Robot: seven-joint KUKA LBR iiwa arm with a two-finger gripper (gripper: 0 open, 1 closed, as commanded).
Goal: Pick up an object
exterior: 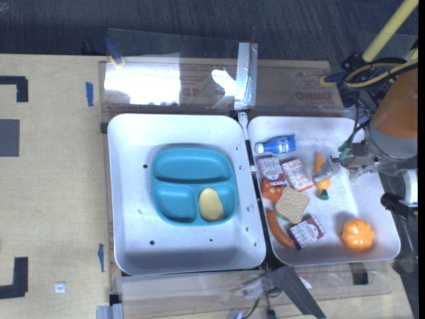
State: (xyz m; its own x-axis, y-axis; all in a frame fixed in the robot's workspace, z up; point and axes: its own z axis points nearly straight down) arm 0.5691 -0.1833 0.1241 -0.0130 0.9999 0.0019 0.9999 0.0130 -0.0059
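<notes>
The right bin (347, 203) holds several small items. A blue bottle (275, 145) lies on its side near the back. Red-and-white sauce packets (297, 174) sit beside a bread slice (292, 206), and an orange sausage (279, 230) lies near the front-left wall. A small orange pumpkin (357, 234) sits at the front right. My gripper (330, 169) reaches in from the right, low over the bin's middle. It is right beside a small orange carrot-like piece (319, 161). Whether it touches that piece I cannot tell.
The left bin (126, 178) holds a blue divided tray (176, 168) with a yellow egg-shaped item (211, 205) in its front-right compartment. A clear plastic panel (172, 78) stands behind the bins. Cables (365, 72) hang at the back right.
</notes>
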